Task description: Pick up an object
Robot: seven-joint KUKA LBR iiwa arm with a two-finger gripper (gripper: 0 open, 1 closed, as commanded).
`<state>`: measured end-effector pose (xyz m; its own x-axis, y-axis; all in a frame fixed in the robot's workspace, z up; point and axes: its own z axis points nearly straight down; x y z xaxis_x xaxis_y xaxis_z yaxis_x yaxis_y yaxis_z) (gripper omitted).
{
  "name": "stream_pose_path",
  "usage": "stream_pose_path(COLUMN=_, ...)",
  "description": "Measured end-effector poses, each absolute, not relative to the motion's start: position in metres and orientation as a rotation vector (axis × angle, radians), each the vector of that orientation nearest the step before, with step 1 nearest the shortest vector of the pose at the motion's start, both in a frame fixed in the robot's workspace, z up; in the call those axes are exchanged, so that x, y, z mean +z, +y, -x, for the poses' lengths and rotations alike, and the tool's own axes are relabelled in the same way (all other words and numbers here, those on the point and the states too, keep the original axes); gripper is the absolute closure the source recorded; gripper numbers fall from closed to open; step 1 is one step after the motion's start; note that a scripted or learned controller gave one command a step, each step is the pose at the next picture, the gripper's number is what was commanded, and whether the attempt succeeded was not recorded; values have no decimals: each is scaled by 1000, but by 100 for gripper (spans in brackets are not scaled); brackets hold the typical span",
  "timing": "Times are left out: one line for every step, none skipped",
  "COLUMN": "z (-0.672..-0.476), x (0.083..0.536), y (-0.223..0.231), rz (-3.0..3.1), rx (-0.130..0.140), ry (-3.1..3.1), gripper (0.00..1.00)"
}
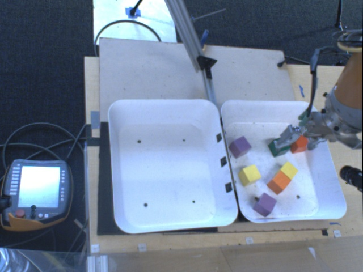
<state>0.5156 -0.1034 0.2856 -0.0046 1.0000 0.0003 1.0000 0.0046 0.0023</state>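
My gripper [291, 136] reaches in from the right over the upper right part of the right bin [323, 208]. Directly at its tip lie a green block [277, 148] and a red-orange block [299, 145], both touching or nearly touching it. Whether either one is held, I cannot tell. Elsewhere in the same bin lie a purple cube [240, 146], a yellow cube [249, 174], an orange block [278, 182] joined to a yellow block [289, 170], and a second purple block [264, 204] near the front rim.
The left bin [122, 152] stands beside the right one. A metal pole [187, 27] slants down to the bins' shared back corner. A teach pendant [35, 194] lies off the bench at the left.
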Motion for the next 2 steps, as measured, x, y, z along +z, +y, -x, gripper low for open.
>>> stream_pose_path(z=-516, x=286, y=-104, rz=-2216, rx=4, ry=2224, gripper=0)
stream_pose_path(z=-516, x=224, y=-107, rz=-2222, rx=-4, ry=2226, gripper=0)
